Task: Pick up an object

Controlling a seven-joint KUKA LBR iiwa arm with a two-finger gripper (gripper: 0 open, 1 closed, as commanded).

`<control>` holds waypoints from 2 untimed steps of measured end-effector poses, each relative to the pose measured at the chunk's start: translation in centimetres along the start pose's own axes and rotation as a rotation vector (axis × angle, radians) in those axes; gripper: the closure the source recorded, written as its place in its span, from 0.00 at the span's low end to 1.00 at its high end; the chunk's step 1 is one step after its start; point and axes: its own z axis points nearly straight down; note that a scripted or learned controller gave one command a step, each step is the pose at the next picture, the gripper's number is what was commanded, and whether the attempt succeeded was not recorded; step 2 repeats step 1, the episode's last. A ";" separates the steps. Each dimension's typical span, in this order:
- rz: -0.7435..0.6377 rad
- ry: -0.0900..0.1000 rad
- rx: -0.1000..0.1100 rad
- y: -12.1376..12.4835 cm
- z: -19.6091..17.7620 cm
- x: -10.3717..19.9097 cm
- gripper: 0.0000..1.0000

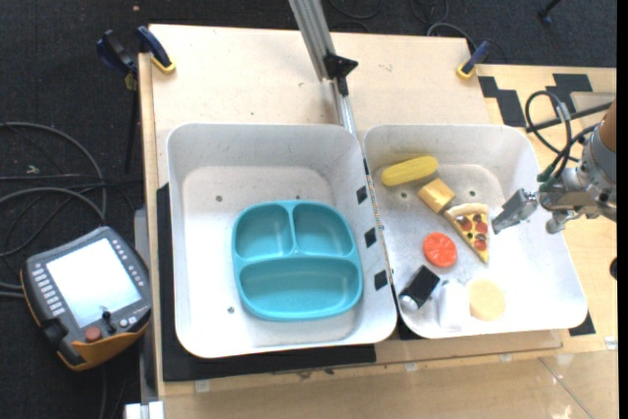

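Note:
The right bin (549, 262) holds several toy foods. A yellow corn-like piece (409, 172) lies at the back, with a tan block (437, 195) just in front of it. A pizza slice (472, 231) and a red tomato (441, 250) sit mid-bin. Near the front are a black piece (420, 287), a clear white piece (451, 302) and a pale yellow round (487, 300). My gripper (535, 214) hangs over the bin's right side, right of the pizza slice. It is open, with nothing between its fingers (511, 210).
In the left bin (196, 211) lies a teal divided plate (294, 260). A metal pole (304, 0) slants down to the wall between the bins. Yellow clamps (157, 54) (471, 60) grip the bench's back corners. A teach pendant (86, 294) lies off the bench at left.

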 end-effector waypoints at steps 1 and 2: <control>0.001 0.000 0.000 0.0 0.0 0.0 0.00; 0.001 0.000 0.000 0.0 0.0 0.0 0.00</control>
